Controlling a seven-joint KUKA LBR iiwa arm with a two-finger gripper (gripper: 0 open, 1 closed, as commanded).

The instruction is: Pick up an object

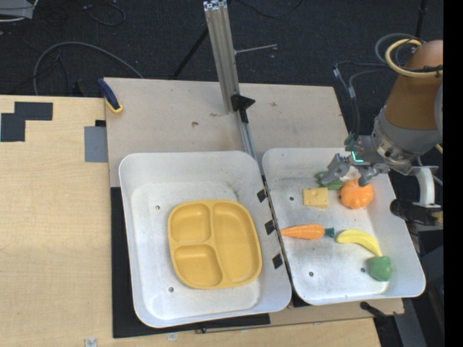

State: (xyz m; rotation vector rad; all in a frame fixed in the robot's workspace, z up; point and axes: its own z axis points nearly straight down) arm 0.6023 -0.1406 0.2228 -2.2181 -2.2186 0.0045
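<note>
My claw (pixel 347 173) hangs spread over the right white bin (pixel 405 284), just beside the round orange plastic pumpkin (pixel 357 195); the pale yellow cheese wedge (pixel 315 197) crowds its other side.

In the right bin I saw five toys: an orange pumpkin (pixel 356 195) upright by a flat yellow cheese (pixel 315 197), a carrot (pixel 304 231) lying crosswise, tip left, a curved banana (pixel 359 241), and a green pepper (pixel 380 267) nearest the front.
</note>
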